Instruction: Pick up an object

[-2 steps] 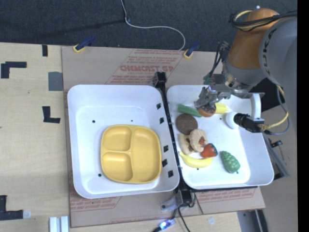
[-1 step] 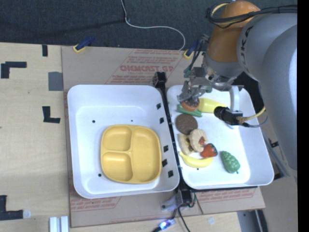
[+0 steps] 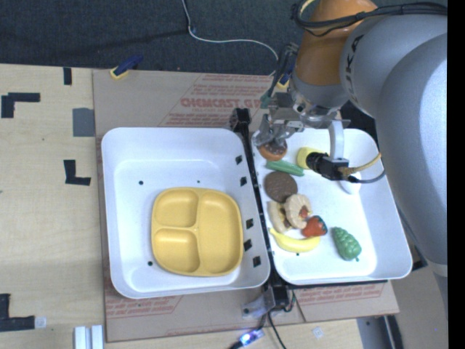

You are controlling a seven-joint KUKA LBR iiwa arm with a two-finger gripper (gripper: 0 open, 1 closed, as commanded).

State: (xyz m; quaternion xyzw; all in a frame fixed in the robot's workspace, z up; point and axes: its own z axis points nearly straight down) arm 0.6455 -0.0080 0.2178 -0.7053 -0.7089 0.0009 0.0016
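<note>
The gripper (image 3: 275,138) hangs low over the far left corner of the right bin (image 3: 378,264), and whether it is parted or clenched I cannot tell, since the wrist hardware covers it from above. Directly beneath it, touching or almost so, lies a small brown, doughnut-like piece (image 3: 274,151); part of it is hidden by the gripper, so I cannot tell whether it is gripped. This looks like the grasp step: the arm is down at the piece, with the lift not yet made. The next move calls for a firm squeeze on that piece and a straight rise, keeping clear of the bin's left wall close by.

Just nearer lies a green pod (image 3: 285,167), then a dark round cookie (image 3: 280,186). Toward the near edge sit a pale pastry (image 3: 296,209), a strawberry (image 3: 314,227), a banana (image 3: 294,243) and a green cone (image 3: 347,243). The left bin (image 3: 123,166) holds a yellow tray (image 3: 196,231).
</note>
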